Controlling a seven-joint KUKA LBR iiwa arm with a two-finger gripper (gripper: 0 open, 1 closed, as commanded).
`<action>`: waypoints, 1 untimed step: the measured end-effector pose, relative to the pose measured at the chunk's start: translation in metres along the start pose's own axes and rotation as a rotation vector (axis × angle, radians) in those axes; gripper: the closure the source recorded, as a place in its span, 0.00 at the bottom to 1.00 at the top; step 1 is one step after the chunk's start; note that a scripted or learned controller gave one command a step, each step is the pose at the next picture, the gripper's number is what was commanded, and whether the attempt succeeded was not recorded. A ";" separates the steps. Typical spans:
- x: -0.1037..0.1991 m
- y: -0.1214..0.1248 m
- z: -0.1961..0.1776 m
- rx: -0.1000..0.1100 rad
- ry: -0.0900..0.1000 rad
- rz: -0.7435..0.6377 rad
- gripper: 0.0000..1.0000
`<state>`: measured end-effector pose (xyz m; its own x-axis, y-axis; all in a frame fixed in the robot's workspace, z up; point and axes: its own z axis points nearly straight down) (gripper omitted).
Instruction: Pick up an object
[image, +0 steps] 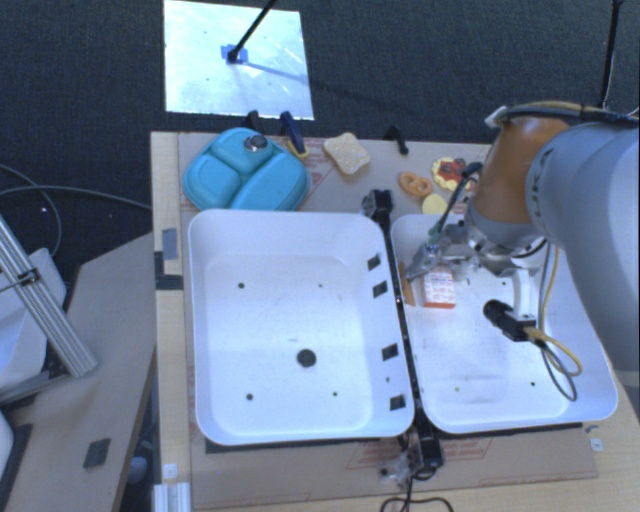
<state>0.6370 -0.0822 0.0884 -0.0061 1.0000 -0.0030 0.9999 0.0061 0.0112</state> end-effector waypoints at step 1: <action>-0.066 0.033 0.003 0.003 0.000 0.007 0.00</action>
<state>0.6707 -0.1483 0.0861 0.0013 1.0000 -0.0034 1.0000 -0.0013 0.0078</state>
